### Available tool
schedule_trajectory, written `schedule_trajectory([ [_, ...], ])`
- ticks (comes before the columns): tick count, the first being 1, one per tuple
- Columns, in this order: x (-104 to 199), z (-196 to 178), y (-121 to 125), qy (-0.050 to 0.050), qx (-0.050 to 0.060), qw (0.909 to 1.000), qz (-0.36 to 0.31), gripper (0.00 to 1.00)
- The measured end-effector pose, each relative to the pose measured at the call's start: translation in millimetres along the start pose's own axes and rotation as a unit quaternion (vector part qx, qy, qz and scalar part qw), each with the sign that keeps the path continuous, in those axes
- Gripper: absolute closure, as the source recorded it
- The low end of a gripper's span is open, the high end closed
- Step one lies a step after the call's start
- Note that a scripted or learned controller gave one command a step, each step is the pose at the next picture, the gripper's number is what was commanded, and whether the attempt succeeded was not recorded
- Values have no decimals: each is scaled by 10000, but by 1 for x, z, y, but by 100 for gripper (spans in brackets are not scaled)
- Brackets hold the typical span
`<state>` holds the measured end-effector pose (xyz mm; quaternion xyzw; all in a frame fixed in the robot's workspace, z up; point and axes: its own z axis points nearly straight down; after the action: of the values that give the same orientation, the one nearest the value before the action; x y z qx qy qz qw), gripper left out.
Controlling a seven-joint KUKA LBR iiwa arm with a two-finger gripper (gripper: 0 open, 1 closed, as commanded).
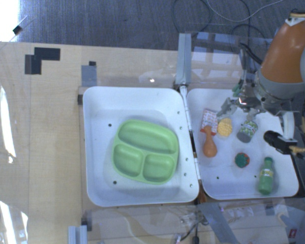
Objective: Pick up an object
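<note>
Two bins | left bin (91, 136): green tray (145, 150) | right bin (234, 187): bottle (266, 175) | gripper (240, 101) spread wide

A pale wooden bench (40, 136) fills most of the view, with black tape marks (39, 59) near its far left corner. Beyond it lies dark grey carpet (117, 14), crossed by thin black cables (213, 9). Bright light glares at the upper left corner (2, 1).
</note>
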<state>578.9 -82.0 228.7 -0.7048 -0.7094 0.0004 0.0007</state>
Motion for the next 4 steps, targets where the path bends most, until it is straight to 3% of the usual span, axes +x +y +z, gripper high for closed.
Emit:
schedule_trajectory([
  [1, -110, 109, 33, -2, 2, 9999, -136, 0],
  [2, -101, 141, -3, -15, -64, 9966, -820, 0],
  [3, -99, 132, 0, -10, -86, 9965, -830, 100],
  [4, -99, 132, 0, -10, -85, 9965, -831, 0],
])
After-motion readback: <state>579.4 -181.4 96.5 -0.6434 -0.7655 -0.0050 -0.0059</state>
